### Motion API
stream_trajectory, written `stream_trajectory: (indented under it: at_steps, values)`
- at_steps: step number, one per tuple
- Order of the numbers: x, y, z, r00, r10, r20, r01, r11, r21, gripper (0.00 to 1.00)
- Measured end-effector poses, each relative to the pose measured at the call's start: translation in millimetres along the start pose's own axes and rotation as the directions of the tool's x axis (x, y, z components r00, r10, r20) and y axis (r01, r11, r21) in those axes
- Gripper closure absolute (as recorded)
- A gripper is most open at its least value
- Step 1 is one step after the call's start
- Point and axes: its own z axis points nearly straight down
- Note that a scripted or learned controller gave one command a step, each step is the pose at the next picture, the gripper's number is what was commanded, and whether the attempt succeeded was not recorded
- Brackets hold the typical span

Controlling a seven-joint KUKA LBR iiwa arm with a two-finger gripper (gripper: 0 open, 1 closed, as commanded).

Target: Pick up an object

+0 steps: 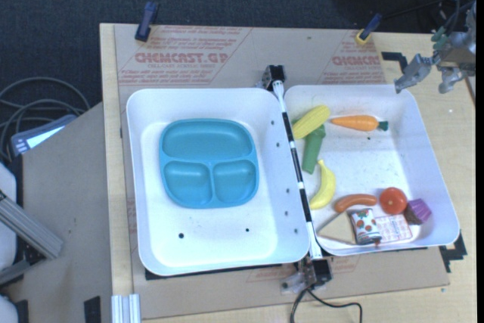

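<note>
At upper right, the gripper hangs outside the right bin, jaws apparently open and empty; best drop squarely over the isolated carrot.

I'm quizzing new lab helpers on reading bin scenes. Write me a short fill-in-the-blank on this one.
1. The blue divided plate lies in the ____ bin.
2. The carrot lies in the ____ bin.
3. The colour of the small block beside the tomato is ____.
4. The banana lies next to a sausage whose colour is ____.

Missing words: left; right; purple; orange
</note>
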Motion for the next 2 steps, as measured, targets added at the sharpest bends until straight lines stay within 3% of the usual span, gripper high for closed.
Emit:
stream_trajectory:
  at_steps: [1, 2]
  values:
    - [50, -22, 156, 1.0, 0.0, -0.002, 0.0, 1.0, 0.003, 0.0]
    - [-19, 38, 123, 1.0, 0.0, 0.001, 0.0, 1.0, -0.001, 0.0]
